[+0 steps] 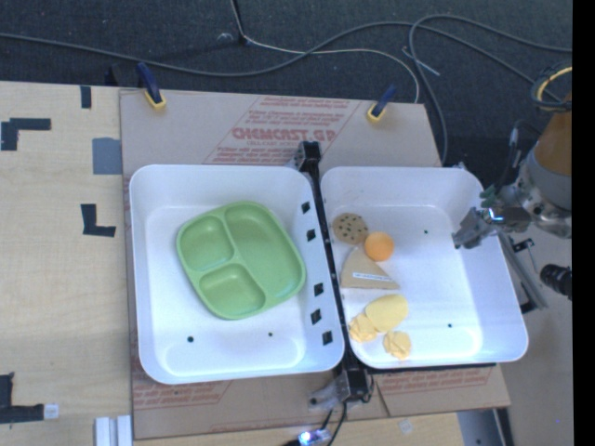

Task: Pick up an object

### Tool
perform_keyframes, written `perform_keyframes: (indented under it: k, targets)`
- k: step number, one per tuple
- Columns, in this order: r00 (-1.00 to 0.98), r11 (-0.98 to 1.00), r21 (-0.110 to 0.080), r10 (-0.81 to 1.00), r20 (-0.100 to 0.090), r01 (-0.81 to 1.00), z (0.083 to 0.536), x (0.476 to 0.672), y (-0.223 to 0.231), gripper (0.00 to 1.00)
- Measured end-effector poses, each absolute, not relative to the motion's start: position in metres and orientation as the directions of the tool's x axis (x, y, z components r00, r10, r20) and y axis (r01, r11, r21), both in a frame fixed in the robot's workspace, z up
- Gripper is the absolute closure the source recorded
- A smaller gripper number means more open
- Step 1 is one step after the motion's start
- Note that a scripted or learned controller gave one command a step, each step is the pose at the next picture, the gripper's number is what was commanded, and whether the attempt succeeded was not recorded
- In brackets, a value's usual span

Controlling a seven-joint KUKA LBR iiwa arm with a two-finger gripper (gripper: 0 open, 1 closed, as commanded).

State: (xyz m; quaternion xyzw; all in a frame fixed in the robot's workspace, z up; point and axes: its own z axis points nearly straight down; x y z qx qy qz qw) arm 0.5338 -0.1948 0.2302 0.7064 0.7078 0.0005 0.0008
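Note:
The right bin (446,277) holds several food toys along its left side: a brown cookie (350,227), an orange ball (378,246), a tan wedge (366,272), a yellow lemon-like piece (387,310) and a smaller yellow lump (398,344). My gripper (472,229) hangs over the bin's right rim, well to the right of these toys. Nothing shows between its fingers.
The left bin (158,333) holds a green divided plate (240,258). A black divider (321,249) runs between the two bins. Both stand on a cardboard sheet (279,128) held by two clamps. Cables trail across the dark floor behind.

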Motion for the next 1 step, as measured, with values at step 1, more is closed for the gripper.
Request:
perform_keyframes:
  k: [1]
  targets:
    - [-0.005,0.005,0.000,1.000,0.001,1.000,0.2392,0.5370,-0.1436,1.00]
